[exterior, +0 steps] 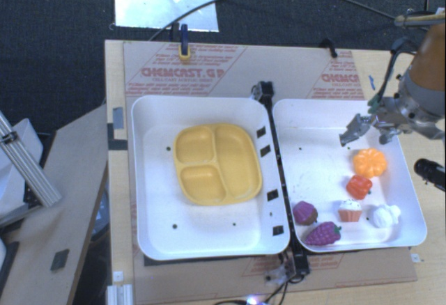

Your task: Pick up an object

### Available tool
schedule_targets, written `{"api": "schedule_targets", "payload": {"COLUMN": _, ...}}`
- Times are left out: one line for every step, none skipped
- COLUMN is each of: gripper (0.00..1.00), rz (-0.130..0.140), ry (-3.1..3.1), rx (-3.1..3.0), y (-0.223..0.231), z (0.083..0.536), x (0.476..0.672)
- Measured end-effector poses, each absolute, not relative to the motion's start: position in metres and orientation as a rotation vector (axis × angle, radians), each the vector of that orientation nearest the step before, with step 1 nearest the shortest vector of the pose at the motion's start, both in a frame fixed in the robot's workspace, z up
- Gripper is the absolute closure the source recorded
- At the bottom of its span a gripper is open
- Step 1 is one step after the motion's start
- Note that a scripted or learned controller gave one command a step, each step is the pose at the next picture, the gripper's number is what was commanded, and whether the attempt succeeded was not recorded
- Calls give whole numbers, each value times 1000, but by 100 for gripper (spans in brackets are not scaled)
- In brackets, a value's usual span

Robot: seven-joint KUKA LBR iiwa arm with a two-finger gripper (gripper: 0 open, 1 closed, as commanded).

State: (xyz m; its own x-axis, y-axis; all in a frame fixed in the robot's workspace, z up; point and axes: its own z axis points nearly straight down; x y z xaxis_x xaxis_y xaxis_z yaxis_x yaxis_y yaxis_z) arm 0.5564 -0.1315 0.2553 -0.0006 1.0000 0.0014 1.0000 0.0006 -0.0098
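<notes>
I have the gripper (369, 131) hovering over the right bin (313, 157), fingers spread with nothing between them, so I judge this the approach step. Just below it sits the orange pumpkin toy (369, 162), my likeliest target, with the red pepper (359, 186) beyond. Next I'd need to centre over the pumpkin and descend. Farther off lies the yellow tray (216, 164).

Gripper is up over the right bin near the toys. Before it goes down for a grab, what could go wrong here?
The gripper hangs just up and left of the orange pumpkin toy, so a straight descent may land on bare bin floor.

The pumpkin toy touches the red toy below it; fingers closing on one could nudge the other.

The white toy lies close to the right bin's wall, leaving little room.
</notes>
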Motion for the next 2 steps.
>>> {"api": "schedule_targets", "payload": {"gripper": 0, "rz": -1, "ry": -2226, "rx": -2219, "y": -131, "z": 262, "x": 559}}
{"api": "schedule_targets", "payload": {"gripper": 0, "rz": 2, "ry": -2221, "rx": -2219, "y": -137, "z": 203, "x": 552}}
